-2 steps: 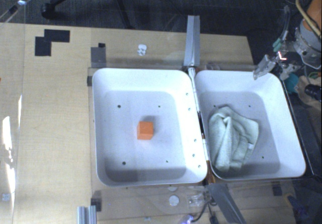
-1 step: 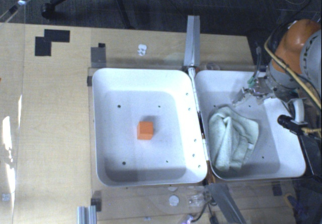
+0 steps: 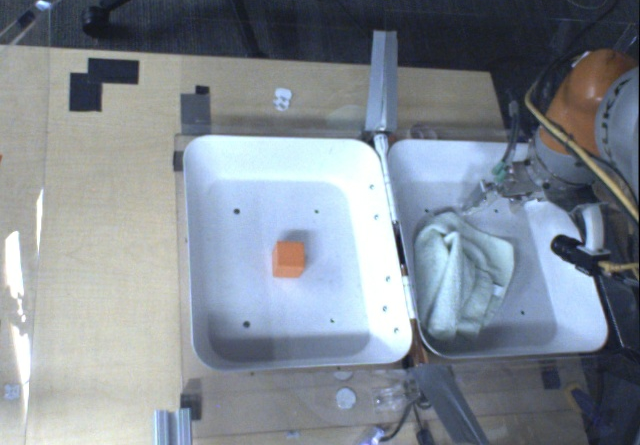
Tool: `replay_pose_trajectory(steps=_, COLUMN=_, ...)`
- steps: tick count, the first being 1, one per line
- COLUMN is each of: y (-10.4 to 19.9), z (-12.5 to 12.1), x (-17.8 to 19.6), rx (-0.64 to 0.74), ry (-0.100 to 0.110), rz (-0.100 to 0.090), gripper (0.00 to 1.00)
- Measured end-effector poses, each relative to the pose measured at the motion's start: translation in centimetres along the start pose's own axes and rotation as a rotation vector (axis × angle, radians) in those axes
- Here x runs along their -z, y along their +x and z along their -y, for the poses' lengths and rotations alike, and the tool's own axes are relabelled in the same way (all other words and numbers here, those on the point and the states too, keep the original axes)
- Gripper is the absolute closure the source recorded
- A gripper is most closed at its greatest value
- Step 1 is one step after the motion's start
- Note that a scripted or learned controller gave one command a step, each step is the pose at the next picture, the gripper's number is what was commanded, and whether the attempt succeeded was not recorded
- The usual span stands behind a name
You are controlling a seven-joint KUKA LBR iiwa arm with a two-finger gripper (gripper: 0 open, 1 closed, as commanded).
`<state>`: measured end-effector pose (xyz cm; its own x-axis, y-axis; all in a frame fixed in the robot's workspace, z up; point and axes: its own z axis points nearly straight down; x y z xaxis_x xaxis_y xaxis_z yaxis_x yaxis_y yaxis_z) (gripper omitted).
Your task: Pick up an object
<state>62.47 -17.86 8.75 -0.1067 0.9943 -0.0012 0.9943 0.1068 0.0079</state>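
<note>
A small orange cube lies near the middle of the left white bin. A crumpled pale green-white towel fills the left half of the right white bin. My gripper hangs over the right bin, just above the towel's upper right corner and close to its cloth. Nothing can be made out held in it. The grey arm with its orange band reaches in from the right edge.
A metal divider post stands behind the seam between the two bins. Cables and a black fitting sit at the right bin's right wall. Light wooden bench surface lies left of the bins.
</note>
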Motion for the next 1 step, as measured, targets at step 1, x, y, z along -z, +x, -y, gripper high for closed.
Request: replay_pose_trajectory(steps=1, y=0.01, z=-0.32, x=1.10, rx=0.003, ry=-0.006, rz=0.002, gripper=1.00)
